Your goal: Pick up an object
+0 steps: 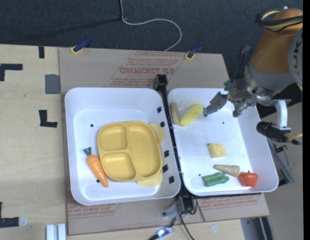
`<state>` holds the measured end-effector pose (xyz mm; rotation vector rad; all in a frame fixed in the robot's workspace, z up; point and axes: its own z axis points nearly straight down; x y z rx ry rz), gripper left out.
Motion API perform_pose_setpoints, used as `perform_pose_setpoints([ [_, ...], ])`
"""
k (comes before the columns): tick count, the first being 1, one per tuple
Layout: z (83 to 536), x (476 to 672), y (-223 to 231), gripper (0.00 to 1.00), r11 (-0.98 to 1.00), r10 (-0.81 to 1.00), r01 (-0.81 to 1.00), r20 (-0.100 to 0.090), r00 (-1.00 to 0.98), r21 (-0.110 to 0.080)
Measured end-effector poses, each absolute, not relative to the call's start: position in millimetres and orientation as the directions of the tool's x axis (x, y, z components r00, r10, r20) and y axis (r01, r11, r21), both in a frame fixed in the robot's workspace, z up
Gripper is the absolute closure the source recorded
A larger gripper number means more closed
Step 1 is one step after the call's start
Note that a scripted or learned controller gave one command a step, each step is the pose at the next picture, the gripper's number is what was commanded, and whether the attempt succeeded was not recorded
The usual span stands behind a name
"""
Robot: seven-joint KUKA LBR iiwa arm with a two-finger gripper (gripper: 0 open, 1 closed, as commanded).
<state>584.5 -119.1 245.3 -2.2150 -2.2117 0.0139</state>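
Two bins (75, 104), one tray (129, 150), perhaps seven foods.

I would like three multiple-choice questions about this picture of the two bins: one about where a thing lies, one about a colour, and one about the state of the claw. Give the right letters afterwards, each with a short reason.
1. Where does the carrot lie?
A. In the left bin, beside the yellow tray
B. In the right bin, by the corn
C. On the cardboard outside the bins

2. What colour is the divided tray?
A. Red
B. Yellow
C. Blue

3. What is the state of the claw?
A. Shut on the corn
B. Shut on the tomato
C. Open, gripping nothing

Answers:
1 A: the carrot rests on the left bin floor, at the tray's left edge.
2 B: the tray is plainly yellow.
3 C: its fingers stand apart over the right bin, to the right of the corn, with nothing between them.
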Motion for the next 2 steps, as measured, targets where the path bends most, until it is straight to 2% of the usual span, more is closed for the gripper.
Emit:
perform_pose_setpoints([
  [1, 252, 586.8, -119, 0.00, 0.002, 1.000, 1.000, 0.000, -0.002, -0.001],
  [2, 204, 578.4, -123, 0.00, 0.000, 1.000, 1.000, 0.000, 0.000, -0.006],
])
